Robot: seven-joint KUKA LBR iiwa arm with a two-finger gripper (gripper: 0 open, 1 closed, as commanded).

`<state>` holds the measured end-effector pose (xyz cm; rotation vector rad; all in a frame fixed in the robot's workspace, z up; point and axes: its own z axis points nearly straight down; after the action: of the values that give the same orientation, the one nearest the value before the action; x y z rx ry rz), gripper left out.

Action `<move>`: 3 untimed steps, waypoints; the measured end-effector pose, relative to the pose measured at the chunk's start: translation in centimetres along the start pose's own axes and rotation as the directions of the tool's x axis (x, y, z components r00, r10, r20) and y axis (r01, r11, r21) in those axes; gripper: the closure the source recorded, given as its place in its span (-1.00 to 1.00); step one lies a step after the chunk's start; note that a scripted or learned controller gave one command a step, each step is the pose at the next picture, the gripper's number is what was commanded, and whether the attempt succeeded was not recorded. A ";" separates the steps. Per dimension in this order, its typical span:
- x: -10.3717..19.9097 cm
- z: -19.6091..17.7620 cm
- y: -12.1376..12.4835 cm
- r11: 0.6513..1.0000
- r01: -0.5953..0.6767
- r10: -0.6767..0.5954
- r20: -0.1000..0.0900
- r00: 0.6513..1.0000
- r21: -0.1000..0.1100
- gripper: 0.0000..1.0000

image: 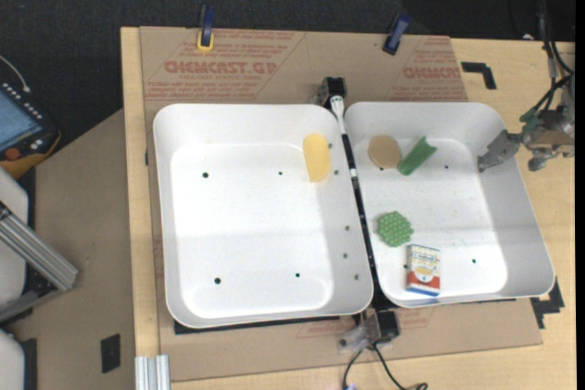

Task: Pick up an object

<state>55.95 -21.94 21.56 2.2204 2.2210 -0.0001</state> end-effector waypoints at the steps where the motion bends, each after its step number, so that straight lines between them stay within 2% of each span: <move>1: -0.5 4.1 -7.4 1.000 -0.005 0.005 -0.004 1.000 0.009 -1.00; 2: -0.5 2.8 -6.8 1.000 -0.001 0.001 0.002 1.000 -0.003 1.00; 3: 3.1 -7.2 -5.4 1.000 0.006 -0.006 0.003 1.000 -0.013 1.00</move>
<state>50.52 -18.88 28.79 2.2063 2.2196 0.0107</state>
